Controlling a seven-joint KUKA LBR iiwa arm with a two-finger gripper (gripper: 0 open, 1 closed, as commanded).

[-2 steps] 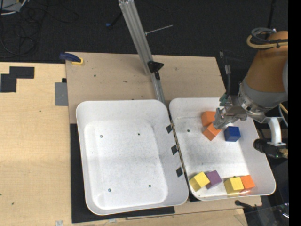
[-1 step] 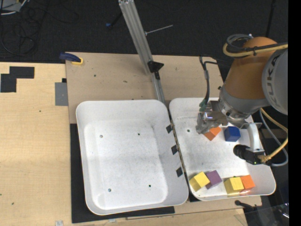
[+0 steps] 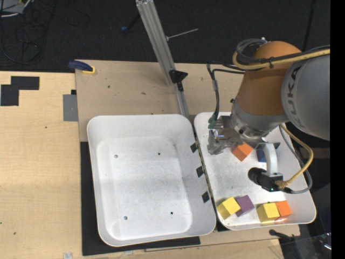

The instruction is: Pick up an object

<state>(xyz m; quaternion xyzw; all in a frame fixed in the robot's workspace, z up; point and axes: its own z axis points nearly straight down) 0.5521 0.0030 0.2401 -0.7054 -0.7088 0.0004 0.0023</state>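
Note:
My gripper (image 3: 218, 141) hangs low over the upper left part of the right bin (image 3: 203, 122), under the grey arm with its orange band. An orange block (image 3: 242, 151) lies just right of the gripper, apart from it as far as I can see. A small blue piece (image 3: 261, 155) shows beside the orange block, partly hidden by the wrist. Along the bin's near edge sit a yellow block (image 3: 228, 206), a purple block (image 3: 245, 203), a second yellow block (image 3: 268, 212) and a second orange block (image 3: 283, 208).
The left bin (image 3: 143, 177) lies beside the right one, with black clips along the shared wall. A slanted aluminium rail (image 3: 159, 42) rises behind the bins. A blue and yellow clamp (image 3: 82, 66) sits at the bench's far left edge.

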